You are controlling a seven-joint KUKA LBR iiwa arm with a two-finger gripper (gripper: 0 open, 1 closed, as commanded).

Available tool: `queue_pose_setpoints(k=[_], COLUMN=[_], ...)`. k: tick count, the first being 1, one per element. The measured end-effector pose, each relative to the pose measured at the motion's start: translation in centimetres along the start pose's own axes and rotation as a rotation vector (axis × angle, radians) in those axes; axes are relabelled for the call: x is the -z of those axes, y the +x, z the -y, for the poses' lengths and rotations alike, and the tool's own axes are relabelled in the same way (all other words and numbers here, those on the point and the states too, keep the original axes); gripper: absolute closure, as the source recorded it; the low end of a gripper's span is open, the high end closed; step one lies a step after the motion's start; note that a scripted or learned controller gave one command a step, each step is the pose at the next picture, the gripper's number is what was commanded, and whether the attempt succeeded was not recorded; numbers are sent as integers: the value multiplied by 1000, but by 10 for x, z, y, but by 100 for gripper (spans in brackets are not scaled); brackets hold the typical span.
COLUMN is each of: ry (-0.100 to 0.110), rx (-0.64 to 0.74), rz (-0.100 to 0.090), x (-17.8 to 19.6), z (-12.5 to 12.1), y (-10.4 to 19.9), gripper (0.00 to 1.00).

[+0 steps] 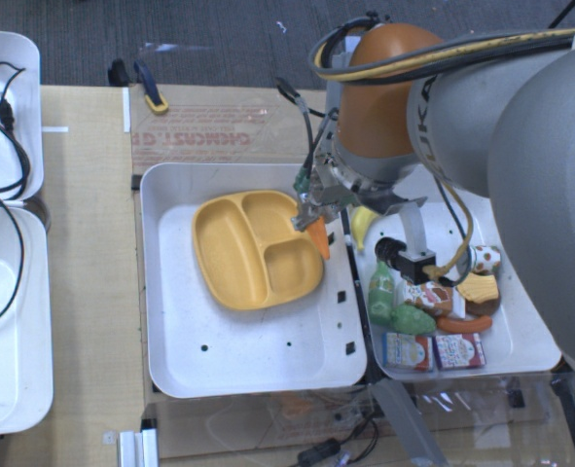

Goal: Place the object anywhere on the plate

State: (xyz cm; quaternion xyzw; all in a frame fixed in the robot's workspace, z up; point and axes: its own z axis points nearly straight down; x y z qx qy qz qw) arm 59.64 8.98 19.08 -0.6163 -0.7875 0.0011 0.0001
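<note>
A yellow divided plate (pixel 250 251) lies in the left white bin (pixel 248 358). My gripper (pixel 311 217) hangs over the plate's right edge, just below the orange wrist band. An orange carrot-shaped object (pixel 319 237) sits between its fingers, pointing down toward the plate's small right compartment. The carrot's tip is at the plate's right rim, near the wall between the two bins.
The right bin (pixel 521 353) holds several toy foods: a yellow banana (pixel 363 226), a green bottle (pixel 382 288), a sausage (pixel 464 325), a bread slice (pixel 480 288) and two small cartons (pixel 433 351). The arm covers much of that bin. Cables lie at far left.
</note>
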Motion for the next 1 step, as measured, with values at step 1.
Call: queue_pose_setpoints(k=[1], ry=[0], rx=[-1], rz=[0], x=[0], z=[0], y=[0], gripper=[0])
